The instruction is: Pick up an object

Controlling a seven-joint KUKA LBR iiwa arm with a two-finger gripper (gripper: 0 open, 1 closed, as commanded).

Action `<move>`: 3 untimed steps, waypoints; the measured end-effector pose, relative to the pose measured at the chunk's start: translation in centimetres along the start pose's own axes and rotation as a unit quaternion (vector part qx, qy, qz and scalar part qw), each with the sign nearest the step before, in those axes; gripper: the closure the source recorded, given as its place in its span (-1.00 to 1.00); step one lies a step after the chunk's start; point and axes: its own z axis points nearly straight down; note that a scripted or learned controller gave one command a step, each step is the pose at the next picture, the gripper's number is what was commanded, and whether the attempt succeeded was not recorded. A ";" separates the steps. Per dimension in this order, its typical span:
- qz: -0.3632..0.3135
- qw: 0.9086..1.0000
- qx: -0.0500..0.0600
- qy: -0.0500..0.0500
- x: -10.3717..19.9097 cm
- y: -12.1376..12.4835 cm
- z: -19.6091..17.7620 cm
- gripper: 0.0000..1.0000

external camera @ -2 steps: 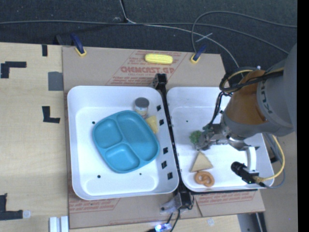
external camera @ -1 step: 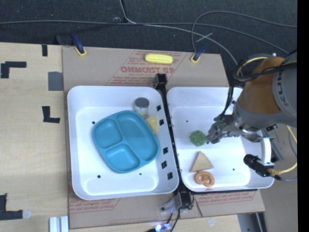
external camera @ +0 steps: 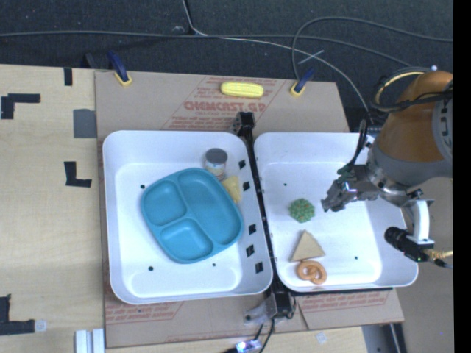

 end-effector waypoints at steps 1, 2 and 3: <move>-0.001 1.000 0.000 0.000 0.6 0.0 -6.1 1.00; 0.000 1.000 0.002 0.000 0.6 0.1 -6.8 1.00; -0.001 1.000 0.003 0.000 5.6 1.6 -5.0 1.00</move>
